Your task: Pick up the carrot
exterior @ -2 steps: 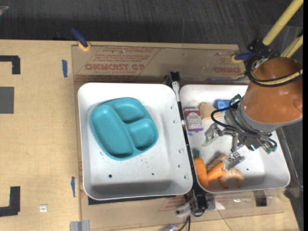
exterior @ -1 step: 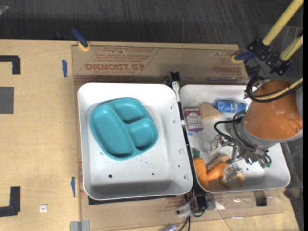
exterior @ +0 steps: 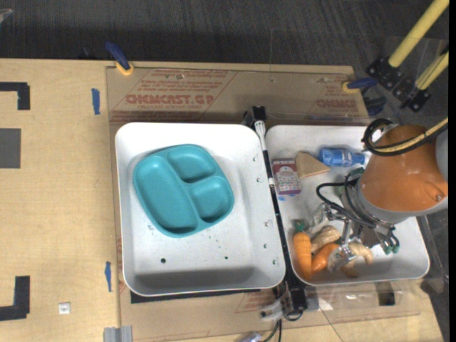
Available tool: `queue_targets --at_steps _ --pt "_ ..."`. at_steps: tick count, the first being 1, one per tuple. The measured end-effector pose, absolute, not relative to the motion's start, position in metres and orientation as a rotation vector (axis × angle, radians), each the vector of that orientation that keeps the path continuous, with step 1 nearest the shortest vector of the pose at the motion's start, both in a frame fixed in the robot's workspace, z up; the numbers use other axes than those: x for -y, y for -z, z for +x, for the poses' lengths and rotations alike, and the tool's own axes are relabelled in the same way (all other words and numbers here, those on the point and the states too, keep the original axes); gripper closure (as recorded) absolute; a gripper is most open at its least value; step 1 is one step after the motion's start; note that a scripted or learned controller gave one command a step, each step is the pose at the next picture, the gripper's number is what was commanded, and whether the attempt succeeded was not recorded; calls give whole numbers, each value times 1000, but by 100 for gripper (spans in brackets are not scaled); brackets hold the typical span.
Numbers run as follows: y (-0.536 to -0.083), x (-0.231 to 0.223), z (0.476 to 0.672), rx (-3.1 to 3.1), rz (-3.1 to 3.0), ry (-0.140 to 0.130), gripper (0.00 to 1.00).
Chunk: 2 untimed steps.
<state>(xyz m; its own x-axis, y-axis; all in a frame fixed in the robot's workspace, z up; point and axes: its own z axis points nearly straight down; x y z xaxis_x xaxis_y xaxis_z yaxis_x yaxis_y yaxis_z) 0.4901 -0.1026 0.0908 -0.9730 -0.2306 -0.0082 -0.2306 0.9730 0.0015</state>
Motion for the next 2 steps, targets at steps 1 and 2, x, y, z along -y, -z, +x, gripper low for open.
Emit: queue_targets --at_steps 1,2 --pt "-188 75 570 -3117 263 -2 0" --pt "-96 95 522 -3093 493 -2 0"
